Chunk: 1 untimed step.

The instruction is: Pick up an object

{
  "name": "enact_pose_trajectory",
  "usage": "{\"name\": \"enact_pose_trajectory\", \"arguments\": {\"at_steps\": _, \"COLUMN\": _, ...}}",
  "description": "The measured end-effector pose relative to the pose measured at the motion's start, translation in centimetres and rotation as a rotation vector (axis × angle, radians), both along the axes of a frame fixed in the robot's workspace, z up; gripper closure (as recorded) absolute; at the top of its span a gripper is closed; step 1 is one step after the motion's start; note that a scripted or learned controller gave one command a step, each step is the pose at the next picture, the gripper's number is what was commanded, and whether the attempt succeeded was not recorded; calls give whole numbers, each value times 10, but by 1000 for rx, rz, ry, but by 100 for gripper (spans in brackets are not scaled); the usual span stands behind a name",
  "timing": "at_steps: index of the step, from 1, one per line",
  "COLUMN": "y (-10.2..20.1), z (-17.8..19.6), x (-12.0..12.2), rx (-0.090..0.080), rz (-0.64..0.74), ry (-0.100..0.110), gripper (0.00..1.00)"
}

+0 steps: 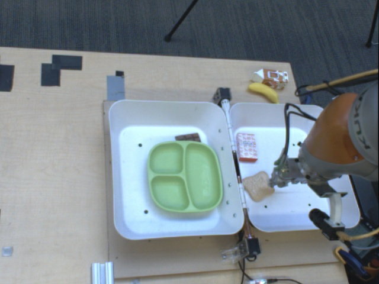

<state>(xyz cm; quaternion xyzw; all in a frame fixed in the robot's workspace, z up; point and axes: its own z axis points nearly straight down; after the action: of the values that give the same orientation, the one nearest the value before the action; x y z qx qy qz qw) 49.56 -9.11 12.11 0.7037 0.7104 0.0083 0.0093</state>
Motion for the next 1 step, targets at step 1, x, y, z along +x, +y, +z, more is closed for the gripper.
{"name": "enact_pose_trajectory", "arguments": {"at_steps": 1, "y": 0, "z": 0, "x": 0, "rx": 0, "rz": 0, "ry": 0, "gripper": 0}}
